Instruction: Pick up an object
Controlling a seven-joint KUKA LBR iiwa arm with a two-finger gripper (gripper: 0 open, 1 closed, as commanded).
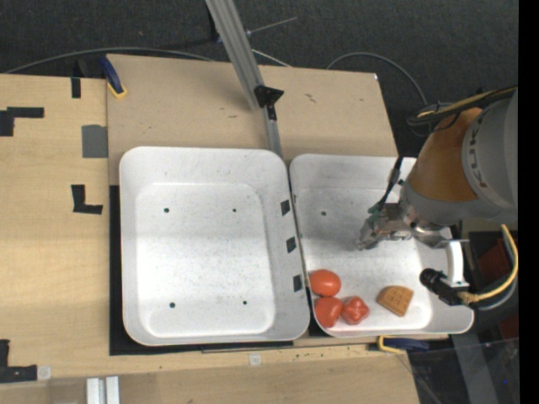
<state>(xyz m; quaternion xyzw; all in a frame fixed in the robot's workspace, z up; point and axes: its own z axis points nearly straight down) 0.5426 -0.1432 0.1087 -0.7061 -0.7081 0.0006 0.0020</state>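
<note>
The gripper [368, 237] is low over the right bin [337, 183], and its fingers are too small and blurred to tell whether they are spread or pressed together; nothing shows between them. The arm [459, 171] covers the bin's right rim. Below the fingers, along the near rim, lie three red pieces [337, 300] to the lower left and a tan waffle [396, 300] to the lower right, all apart from the fingers. Bare floor lies left of and above the fingers. Farther left sits the left bin [202, 242].
</note>
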